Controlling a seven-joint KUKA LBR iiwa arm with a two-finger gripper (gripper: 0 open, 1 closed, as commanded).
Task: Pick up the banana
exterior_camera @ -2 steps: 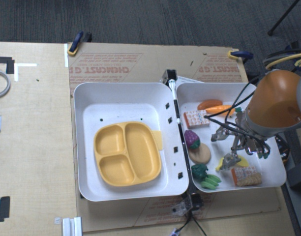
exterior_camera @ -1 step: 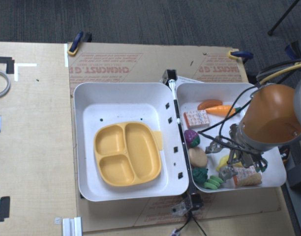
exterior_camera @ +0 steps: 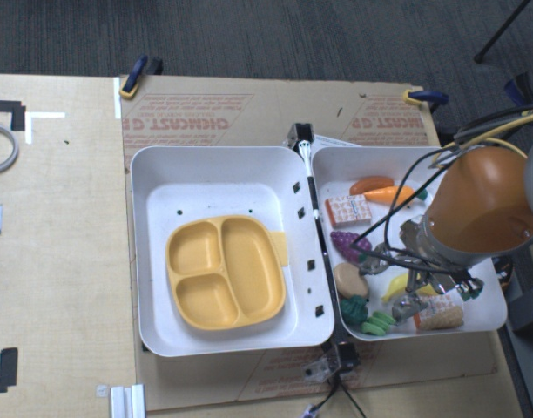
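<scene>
I see the banana (exterior_camera: 399, 284) in the right bin (exterior_camera: 406, 162), beside the green toy (exterior_camera: 364, 313), its long axis slanting up-right. My pincer (exterior_camera: 414, 301) hangs just right of it; finger spread cannot be told.

Arm and gripper covering much of the right bin

The orange band (exterior_camera: 484, 200) and wrist are hiding the right bin's (exterior_camera: 371, 159) far-right floor and wall, and the arm is running off the picture's right edge. The gripper (exterior_camera: 416, 296) is overlapping the banana (exterior_camera: 395, 286), leaving just a yellow sliver showing; whether its fingers are gripping anything is too cluttered to tell. Cables are crossing the carrot (exterior_camera: 390, 194). A grey ring (exterior_camera: 0, 149) is being cut off by the left edge.
</scene>
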